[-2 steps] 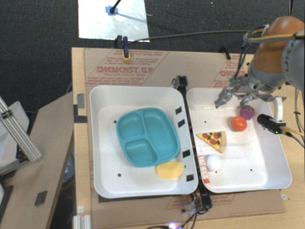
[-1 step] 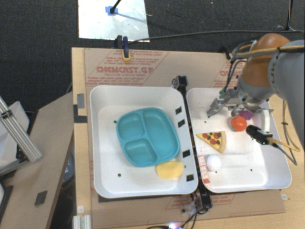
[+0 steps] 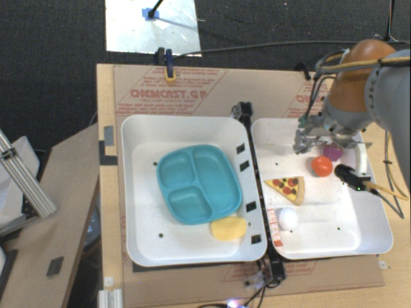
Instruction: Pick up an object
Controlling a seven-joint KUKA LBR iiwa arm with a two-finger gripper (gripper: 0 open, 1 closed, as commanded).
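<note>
We see two white bins side by side; the left bin (image 3: 138, 191) holds a blue tray (image 3: 199, 183) with a yellow lump (image 3: 229, 228) touching it at 5 o'clock. In the right bin (image 3: 372, 233) the gripper (image 3: 307, 141) hangs near the 11 o'clock corner (we cannot tell how it is set); nothing shows in its grip. An orange ball (image 3: 322, 166) sits just beside it at 4 o'clock; a pizza slice (image 3: 287, 188) lies near the bin's middle; a white ball (image 3: 288, 219) rests at 7 o'clock; a purple block (image 3: 332, 151) peeks out above the orange ball.
</note>
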